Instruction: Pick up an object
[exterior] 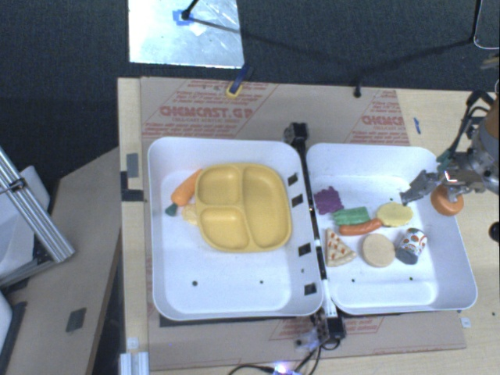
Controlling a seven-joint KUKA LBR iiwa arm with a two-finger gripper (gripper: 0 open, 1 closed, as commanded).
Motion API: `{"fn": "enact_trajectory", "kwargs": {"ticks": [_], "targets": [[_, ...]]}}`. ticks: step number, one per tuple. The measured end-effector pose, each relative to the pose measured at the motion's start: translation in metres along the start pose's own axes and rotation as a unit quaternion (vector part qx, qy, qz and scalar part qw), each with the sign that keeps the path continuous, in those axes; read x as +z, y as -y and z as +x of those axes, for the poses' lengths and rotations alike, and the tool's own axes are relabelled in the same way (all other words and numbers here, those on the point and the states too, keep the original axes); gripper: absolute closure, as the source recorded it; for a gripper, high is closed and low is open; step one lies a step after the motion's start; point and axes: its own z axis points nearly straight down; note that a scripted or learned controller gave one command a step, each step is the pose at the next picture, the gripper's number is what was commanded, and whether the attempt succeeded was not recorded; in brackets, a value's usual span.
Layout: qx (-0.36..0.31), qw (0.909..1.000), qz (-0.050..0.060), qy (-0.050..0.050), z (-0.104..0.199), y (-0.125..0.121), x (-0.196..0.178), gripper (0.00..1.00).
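Bins sit side by side on the desk [258, 104], seen from above at a slant. Left bin [168, 287] holds a yellow divided plate [241, 207], upright, near its middle; a carrot [185, 187] lies touching the plate's left rim, green end pointing down-left. Right bin [391, 295] holds the small stuff, clustered mid-bin: purple grapes [327, 200] at the left, green piece [351, 216] just right of them, an orange-red sausage-like piece [360, 227] touching its lower edge, yellow round piece [394, 214] to the right of that. Below them a pizza slice [337, 249], a tan round disc [378, 250] just beside it, and a white-and-dark patterned object [411, 244] touching the disc's right side; can't tell what that last one is. Arm comes in from the right, hand [414, 190] over the right bin's upper right area, tips pointing left, just above and right of the yellow round piece. Nothing visible between the tips; can't tell how far open they are, too small and dark. An orange round thing [447, 202] sits at the bin's right rim just under the wrist. All loose pieces lie on the bin floor.
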Motion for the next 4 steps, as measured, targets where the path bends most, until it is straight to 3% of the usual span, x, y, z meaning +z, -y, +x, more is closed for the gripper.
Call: {"fn": "enact_trajectory", "kwargs": {"ticks": [1, 3, 4], "targets": [[-0.001, 1.0, -0.005, 0.001, 0.0, -0.002, -0.005, 0.0], [-0.001, 1.0, -0.004, 0.001, 0.002, -0.022, 0.096, 0.0], [-0.001, 1.0, -0.003, 0.0, 0.008, -0.018, 0.14, 0.0]]}}
